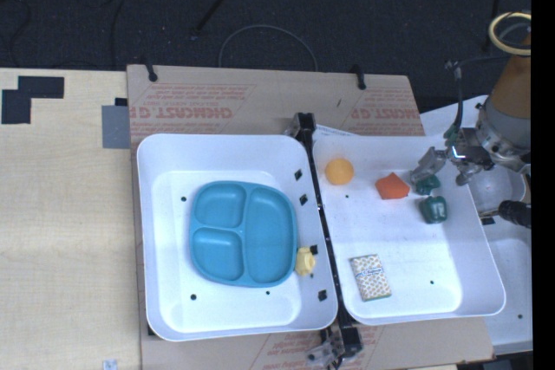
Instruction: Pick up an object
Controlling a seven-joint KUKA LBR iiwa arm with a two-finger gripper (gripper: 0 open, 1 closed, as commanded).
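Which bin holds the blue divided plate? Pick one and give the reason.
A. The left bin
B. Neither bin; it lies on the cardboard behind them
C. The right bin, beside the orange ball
A: the blue divided plate lies flat in the left bin, while the orange ball sits in the right bin.

The arm [512, 95] enters at the right edge — a rounded body with an orange band, grey metal just below it. Above the band sits a pale yellow ring [510, 30]. A thin dark cable [457, 87] loops along the arm's left side. Lower down the wrist is silver-grey, with small dark fittings, and ends in the gripper [442, 162] — shiny metal fingers [427, 160] with greenish tips. A black knob [519, 212] juts out below.
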